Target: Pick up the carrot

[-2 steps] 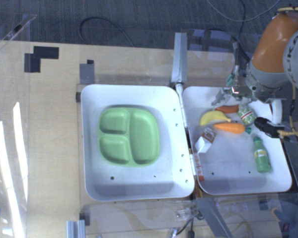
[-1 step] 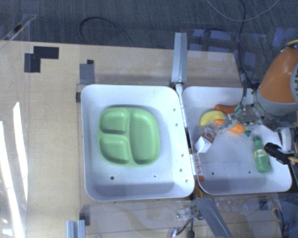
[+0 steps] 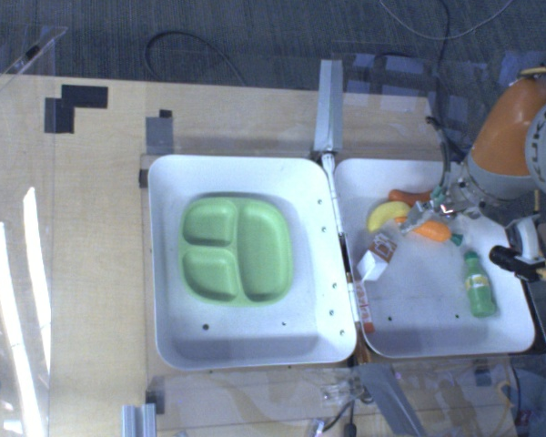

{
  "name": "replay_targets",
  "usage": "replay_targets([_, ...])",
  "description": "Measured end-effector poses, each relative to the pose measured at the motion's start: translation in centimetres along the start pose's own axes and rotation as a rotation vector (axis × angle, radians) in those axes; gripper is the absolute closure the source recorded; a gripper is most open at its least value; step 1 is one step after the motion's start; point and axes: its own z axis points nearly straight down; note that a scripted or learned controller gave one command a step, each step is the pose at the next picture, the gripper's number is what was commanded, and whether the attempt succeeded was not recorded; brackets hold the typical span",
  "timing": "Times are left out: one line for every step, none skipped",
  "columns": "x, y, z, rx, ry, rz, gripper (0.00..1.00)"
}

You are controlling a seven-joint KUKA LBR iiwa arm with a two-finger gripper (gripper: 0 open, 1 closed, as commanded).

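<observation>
Two white bins side by side on a pale wooden bench (image 3: 91,271). Left bin (image 3: 173,335): a green tray (image 3: 237,248) with three compartments, lying flat. Right bin (image 3: 510,330): carrot (image 3: 431,232) near the back, orange, lying beside a yellow banana (image 3: 388,214) with a second orange piece (image 3: 408,195) just behind — carrot or not, cannot tell. Green bottle (image 3: 479,285) on its side towards the right wall, pale band on its label, writing too small to read. Small white carton (image 3: 375,262) against the left wall, red marking at its lower end, lettering unreadable. Gripper (image 3: 441,206) low over the back of the right bin, just above and touching or nearly touching the carrot; contact unclear. Grey arm with orange band (image 3: 510,130) entering from the right. Black cables on the dark floor behind the bench.
</observation>
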Motion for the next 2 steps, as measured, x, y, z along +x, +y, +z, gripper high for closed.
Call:
replay_targets([0.0,0.2,-1.3,-0.005,-0.003,-0.002,1.00])
replay_targets([4.5,-2.8,-11.0,0.003,-0.006,0.152,1.00])
